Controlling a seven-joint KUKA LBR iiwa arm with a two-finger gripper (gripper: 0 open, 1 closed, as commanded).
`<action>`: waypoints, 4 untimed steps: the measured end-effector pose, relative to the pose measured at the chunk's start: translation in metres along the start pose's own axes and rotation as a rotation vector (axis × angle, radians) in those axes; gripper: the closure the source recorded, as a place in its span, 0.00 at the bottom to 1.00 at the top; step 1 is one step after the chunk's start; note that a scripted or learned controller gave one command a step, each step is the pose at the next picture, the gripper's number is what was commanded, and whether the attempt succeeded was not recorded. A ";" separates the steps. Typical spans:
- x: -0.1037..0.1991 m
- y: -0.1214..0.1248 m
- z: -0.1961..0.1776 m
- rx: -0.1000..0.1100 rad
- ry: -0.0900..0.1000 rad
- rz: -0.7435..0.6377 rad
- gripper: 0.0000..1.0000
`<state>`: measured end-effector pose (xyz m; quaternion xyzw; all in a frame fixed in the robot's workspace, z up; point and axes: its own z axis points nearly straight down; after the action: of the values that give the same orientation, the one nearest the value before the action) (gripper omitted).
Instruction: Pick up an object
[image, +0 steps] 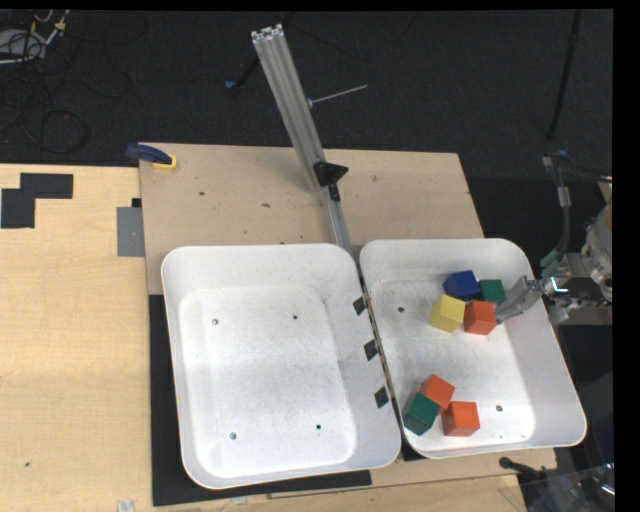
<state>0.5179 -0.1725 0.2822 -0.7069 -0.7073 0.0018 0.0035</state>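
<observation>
The right bin (540, 360) holds several small blocks. Near its far right side sit a blue block (461, 282), a green block (491, 291), a yellow block (447, 313) and an orange block (479, 317), packed close together. Toward the near edge lie an orange block (437, 389), a green block (421, 411) and another orange block (461, 417). My gripper (517, 298) reaches in over the bin's right rim, low and just right of the far green and orange blocks. I see nothing held in it.
The left bin (200, 290) stands beside the right one, with black clips (366, 327) along the shared rim. A slanted aluminium bar (295, 105) rises behind the bins. A blue-and-yellow clamp (152, 155) lies at the bench's back left.
</observation>
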 end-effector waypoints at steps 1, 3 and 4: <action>-0.001 0.000 -0.002 -0.005 -0.001 0.002 0.00; -0.007 -0.001 0.124 0.002 0.001 0.002 0.00; -0.012 0.005 0.181 0.001 0.001 0.003 0.00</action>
<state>0.5217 -0.1844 0.1015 -0.7078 -0.7064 0.0020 0.0042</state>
